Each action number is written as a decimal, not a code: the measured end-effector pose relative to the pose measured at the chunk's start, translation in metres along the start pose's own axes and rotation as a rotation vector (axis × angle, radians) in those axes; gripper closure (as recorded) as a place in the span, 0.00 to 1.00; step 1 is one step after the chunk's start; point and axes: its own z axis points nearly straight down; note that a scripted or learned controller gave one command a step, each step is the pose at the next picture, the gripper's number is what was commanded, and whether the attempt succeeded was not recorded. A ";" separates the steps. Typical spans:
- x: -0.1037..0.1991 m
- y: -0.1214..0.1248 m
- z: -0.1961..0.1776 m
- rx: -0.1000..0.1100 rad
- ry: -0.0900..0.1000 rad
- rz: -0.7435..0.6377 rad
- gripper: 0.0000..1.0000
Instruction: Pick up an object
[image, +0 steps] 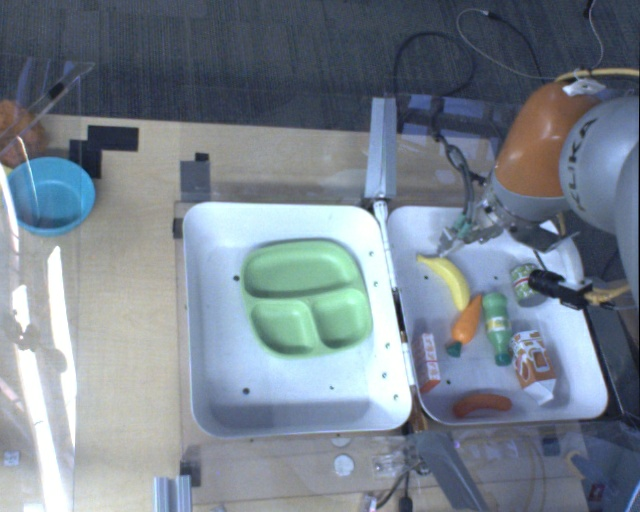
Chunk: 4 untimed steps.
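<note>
Gripper (455, 238) hovers over right bin's (590, 395) far end, fingers look parted, holding nothing; banana (449, 279) just below looks light, smooth, curved; I'd pinch its middle.

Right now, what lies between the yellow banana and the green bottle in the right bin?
The camera view shows an orange carrot lying between the yellow banana and green bottle.

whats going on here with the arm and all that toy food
A KUKA arm reaches in over the right bin, its end effector hovering just above the banana at the bin's far end. Nothing is picked up yet: carrot, green bottle, can, carton and sausage lie loose. The left bin holds a green divided plate.
</note>
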 end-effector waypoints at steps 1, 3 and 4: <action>0.000 0.000 0.000 0.000 0.000 0.000 0.00; 0.004 0.015 0.028 0.028 0.013 -0.097 1.00; 0.031 0.045 -0.058 0.037 0.014 0.020 1.00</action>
